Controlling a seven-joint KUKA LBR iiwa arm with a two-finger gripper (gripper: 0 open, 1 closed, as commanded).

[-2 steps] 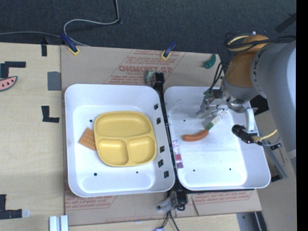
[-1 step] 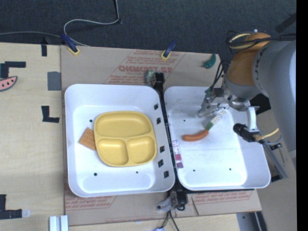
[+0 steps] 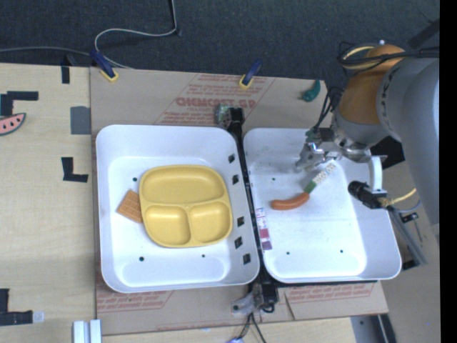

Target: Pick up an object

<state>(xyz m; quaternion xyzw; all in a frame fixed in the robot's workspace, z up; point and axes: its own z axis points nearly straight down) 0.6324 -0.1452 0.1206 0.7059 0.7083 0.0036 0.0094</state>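
- Reaching in from 3 o'clock, the grey arm (image 3: 407, 106) bends down over the right bin (image 3: 371, 259), its orange band (image 3: 360, 95) sitting just above the wrist.
- The end effector (image 3: 314, 156) hangs at about 1 o'clock in that bin, angled down and toward 9 o'clock; whether it is open or closed cannot be told at this slant.
- A small white and green object (image 3: 321, 177) lies tilted just at 5 o'clock of the end effector, on the bin floor or very near it; no grip on it can be made out.
- An orange sausage-shaped piece (image 3: 289, 203) lies near the bin's centre, at 7 o'clock of the end effector and apart from it.
- The left bin (image 3: 118, 263) carries a yellow divided plate (image 3: 186, 204), with a tan waffle-like piece (image 3: 130, 206) tucked at its 9 o'clock edge.
- Both bins sit on cardboard on the counter (image 3: 43, 227).
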